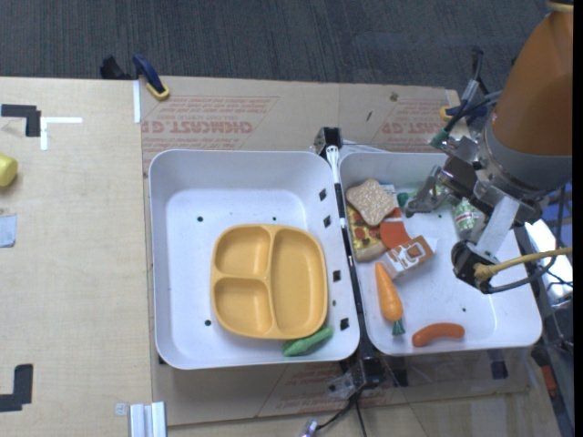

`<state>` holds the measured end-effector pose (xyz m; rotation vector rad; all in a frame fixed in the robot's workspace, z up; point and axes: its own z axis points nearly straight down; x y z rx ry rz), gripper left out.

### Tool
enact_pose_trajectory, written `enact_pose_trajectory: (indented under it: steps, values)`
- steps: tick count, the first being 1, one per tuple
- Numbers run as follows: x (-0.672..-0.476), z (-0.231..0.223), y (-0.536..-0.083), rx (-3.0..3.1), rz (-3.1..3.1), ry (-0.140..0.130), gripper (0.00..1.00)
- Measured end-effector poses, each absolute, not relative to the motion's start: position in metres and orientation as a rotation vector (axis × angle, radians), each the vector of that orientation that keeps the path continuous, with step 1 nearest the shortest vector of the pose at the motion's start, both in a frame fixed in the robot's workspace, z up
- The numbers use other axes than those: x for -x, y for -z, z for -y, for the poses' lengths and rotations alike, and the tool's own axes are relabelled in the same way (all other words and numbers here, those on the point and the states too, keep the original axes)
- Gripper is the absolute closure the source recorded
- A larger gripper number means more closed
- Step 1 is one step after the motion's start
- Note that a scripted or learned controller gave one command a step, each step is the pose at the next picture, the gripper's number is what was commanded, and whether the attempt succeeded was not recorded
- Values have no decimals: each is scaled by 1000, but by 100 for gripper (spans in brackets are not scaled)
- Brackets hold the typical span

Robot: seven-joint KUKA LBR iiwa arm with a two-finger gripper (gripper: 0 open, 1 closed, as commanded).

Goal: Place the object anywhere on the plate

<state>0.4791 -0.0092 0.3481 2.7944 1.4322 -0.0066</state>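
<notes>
A yellow plate [271,280] with three compartments lies in the left bin [182,198]. A green pea pod [308,341] rests against its front rim, on the bin floor. The right bin [510,321] holds toy food: a bread slice [372,201], a pizza slice [364,241], a small printed box [410,253], a carrot [389,296] and a sausage [438,334]. My gripper [424,198] hangs over the back of the right bin, just right of the bread slice and above the box. I see nothing held in it.
A small green bottle [466,217] lies partly under the arm in the right bin. The bins meet at a clipped divider [335,244]. A yellow object [5,169] sits at the bench's far left, and a blue clamp [150,77] at the back.
</notes>
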Motion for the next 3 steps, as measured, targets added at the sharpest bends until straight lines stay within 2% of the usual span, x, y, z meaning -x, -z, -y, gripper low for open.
enact_pose_trajectory:
  steps: [2, 3]
  values:
    - [-480, -32, -440, -2301, -2132, 0, 0]
    - [-479, -26, -403, -2309, -2126, 4, 0]
